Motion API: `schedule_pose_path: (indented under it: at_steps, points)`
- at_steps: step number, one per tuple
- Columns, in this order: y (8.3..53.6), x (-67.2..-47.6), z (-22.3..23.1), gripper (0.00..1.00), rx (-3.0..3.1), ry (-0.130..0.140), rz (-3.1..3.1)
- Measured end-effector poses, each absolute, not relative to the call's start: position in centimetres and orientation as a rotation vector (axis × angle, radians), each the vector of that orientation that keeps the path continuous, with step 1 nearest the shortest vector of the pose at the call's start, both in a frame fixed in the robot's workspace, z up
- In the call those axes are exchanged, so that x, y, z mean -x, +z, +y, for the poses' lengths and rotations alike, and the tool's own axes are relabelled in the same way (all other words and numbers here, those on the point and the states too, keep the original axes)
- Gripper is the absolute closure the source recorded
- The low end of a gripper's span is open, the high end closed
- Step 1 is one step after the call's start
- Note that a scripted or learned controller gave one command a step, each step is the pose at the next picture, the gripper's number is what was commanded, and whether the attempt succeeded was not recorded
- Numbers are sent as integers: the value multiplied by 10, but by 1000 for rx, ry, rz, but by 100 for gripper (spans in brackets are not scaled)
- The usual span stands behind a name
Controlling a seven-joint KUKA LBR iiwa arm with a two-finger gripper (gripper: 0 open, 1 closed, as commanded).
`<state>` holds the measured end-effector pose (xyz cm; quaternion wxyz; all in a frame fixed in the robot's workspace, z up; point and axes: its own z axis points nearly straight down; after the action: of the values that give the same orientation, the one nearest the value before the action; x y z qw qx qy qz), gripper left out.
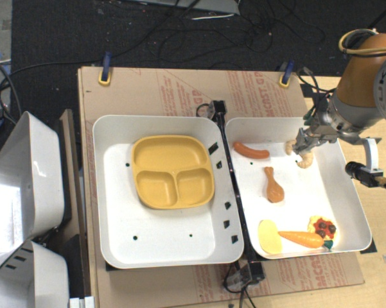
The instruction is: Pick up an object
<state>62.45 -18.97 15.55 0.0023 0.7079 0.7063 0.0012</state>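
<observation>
The right bin [347,191] holds a sausage [251,151], a chicken drumstick [273,185], a yellow disc [268,236], an orange carrot [301,239] and a pizza slice [323,227]. A small cream-coloured piece [302,160] lies at the bin's back right. My gripper [304,146] hangs right over that piece, at the bin's far right corner. The arm [363,76] reaches in from the right. I cannot make out the state of the gripper from this angle.
In the left bin [109,191] sits a yellow divided plate [173,171]. Black clips [219,111] join the bins along the middle. Yellow clamps [104,76] hold the board at the back. White tubs [26,172] stand off the bench at left.
</observation>
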Motion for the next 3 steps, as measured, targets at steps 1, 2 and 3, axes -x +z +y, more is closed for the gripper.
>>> schedule_pose_path:
  at_steps: [1,2,3]
  points:
    - [209,-626,-190,100,-2214,5,2219]
    - [214,-622,-129,100,-2213,4,2231]
    - [228,-609,-74,100,-2214,1,2231]
